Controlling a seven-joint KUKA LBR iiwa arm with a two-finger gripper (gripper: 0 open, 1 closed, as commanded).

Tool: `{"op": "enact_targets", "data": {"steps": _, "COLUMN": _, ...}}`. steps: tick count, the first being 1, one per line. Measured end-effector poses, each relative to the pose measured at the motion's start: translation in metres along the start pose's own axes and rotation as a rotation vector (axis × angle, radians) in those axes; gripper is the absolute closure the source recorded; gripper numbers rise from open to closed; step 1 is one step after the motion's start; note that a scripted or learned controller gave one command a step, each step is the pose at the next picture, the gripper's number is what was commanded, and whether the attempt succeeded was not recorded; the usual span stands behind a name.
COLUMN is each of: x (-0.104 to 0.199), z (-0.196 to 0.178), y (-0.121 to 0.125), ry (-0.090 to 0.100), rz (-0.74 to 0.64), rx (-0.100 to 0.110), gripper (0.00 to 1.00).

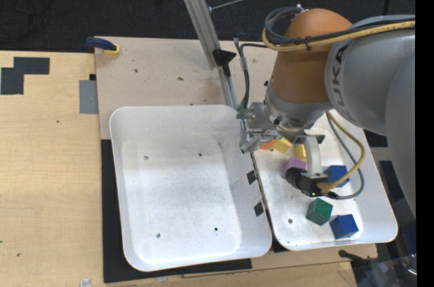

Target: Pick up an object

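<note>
Two shallow white plastic bins stand side by side on the wooden bench (41, 163). In the right bin (380, 228), a small green cube (319, 211) lies just left of a small blue cube (344, 225), near the front rim.

The pincer is hidden beneath the arm's wrist (298, 109). An orange block (268, 144), a yellow block (283, 143) and a purple block (294, 164) are partly covered by it. The arm is cut off at the right edge.

Your tabletop (47, 163): pale wood. On it you have two shallow white bins side by side, left bin (135, 238) and right bin (380, 228), plus a blue-and-yellow clamp (103, 45) at the far edge.
</note>
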State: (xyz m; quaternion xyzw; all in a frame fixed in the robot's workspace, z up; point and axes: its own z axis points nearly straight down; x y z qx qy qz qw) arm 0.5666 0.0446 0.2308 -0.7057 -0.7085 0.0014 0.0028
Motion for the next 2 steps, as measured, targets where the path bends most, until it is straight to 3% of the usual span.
{"op": "enact_targets", "data": {"steps": 1, "x": 0.0529, "z": -0.0093, "y": -0.0091, "ry": 0.0, "rz": 0.0, "rx": -0.004, "gripper": 1.0}}
{"op": "enact_targets", "data": {"steps": 2, "x": 0.0506, "z": -0.0091, "y": -0.0088, "ry": -0.002, "rz": 0.004, "rx": -0.004, "gripper": 0.0}}
